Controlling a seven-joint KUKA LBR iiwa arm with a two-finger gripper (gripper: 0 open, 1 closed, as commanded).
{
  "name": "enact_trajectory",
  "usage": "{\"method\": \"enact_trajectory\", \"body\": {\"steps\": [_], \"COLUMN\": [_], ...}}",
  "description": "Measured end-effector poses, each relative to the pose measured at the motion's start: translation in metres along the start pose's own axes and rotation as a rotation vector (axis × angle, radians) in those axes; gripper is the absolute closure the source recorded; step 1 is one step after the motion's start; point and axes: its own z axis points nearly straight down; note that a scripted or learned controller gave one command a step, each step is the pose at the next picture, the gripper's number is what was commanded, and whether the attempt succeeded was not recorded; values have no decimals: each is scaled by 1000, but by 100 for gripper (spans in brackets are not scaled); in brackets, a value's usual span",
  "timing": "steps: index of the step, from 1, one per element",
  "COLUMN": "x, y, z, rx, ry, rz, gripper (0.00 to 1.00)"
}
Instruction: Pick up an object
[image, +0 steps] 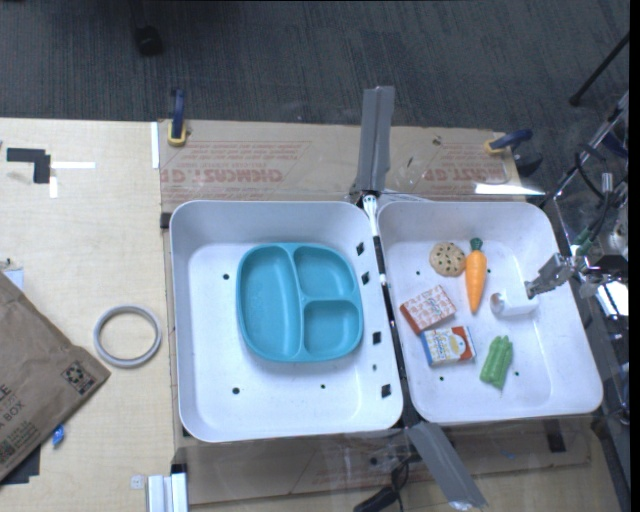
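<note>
- Wooden worktop (80, 250), two white bins: left bin (200, 400) carries your teal divided plate (300, 301).
- Right bin (560, 390): cookie (446, 259), carrot (475, 278), two small cartons, green pickle (495, 361).
- Claw (548, 279) sits at the right rim; you cannot tell its opening.
- Step, as judged: approach. Next, descend over one object.

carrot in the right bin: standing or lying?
Lying flat. The carrot rests lengthwise on the floor of the right bin, green top toward the far wall, tip toward the camera, beside the cookie.
</note>
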Motion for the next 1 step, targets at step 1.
{"method": "enact_trajectory", "body": {"steps": [1], "x": [50], "y": [75], "z": [137], "rx": [-4], "ry": [-1], "rz": [-35], "gripper": [0]}}
